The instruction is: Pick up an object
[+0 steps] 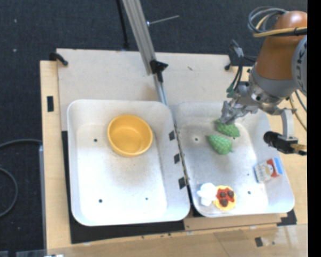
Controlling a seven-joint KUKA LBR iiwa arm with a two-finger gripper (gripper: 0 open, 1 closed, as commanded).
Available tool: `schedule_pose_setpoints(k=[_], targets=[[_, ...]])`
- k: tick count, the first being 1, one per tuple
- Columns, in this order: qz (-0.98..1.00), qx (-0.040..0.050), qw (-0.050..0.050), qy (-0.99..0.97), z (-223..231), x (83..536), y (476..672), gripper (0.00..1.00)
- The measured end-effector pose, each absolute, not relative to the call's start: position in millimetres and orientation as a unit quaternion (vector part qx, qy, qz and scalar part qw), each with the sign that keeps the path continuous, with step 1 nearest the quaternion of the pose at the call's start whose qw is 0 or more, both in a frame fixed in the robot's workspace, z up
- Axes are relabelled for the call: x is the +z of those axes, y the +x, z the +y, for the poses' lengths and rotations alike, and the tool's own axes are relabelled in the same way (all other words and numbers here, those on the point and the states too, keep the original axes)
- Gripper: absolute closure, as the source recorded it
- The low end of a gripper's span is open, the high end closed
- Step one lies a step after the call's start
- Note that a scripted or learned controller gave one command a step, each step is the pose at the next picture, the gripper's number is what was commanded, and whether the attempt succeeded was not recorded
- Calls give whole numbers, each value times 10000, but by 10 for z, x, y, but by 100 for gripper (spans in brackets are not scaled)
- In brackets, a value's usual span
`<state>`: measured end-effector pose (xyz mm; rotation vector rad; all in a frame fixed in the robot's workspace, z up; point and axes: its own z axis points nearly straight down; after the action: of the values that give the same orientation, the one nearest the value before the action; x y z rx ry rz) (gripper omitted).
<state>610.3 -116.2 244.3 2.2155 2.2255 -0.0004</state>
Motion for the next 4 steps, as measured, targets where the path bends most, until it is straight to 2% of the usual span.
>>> schedule_pose_setpoints(k=[3,4], targets=[[7092,0,-5,7050,171,2412,5620,100],[7095,4,-8,7047,602,2391,5397,100]])
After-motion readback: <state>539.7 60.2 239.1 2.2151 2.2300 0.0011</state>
